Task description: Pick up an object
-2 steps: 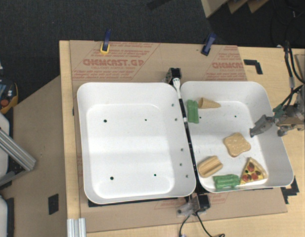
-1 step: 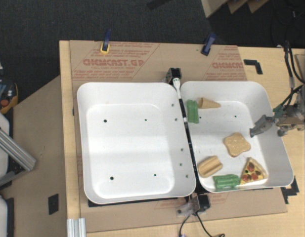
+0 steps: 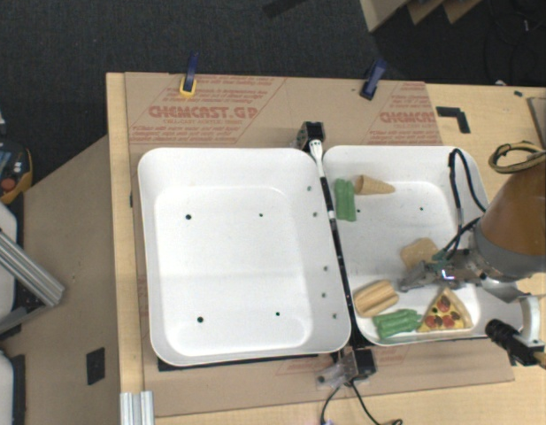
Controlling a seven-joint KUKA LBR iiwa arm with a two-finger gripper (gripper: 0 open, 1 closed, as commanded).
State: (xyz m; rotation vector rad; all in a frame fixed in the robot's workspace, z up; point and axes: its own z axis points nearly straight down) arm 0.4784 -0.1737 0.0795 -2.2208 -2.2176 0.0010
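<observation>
My gripper reaches in from the right and hangs low over the right bin. It sits between a tan bread slice just behind it and a pizza slice just in front. A tan bread roll lies just left of the gripper's tip. A green vegetable piece rests at the bin's front wall. Farther back, a green block lies along the left wall, with an ice cream cone beside it. I see nothing held.
The left bin stands next to the right one, with a black divider strip between them. The arm's orange band and a black cable hang over the right bin's right side. Clamps sit on the cardboard's far edge.
</observation>
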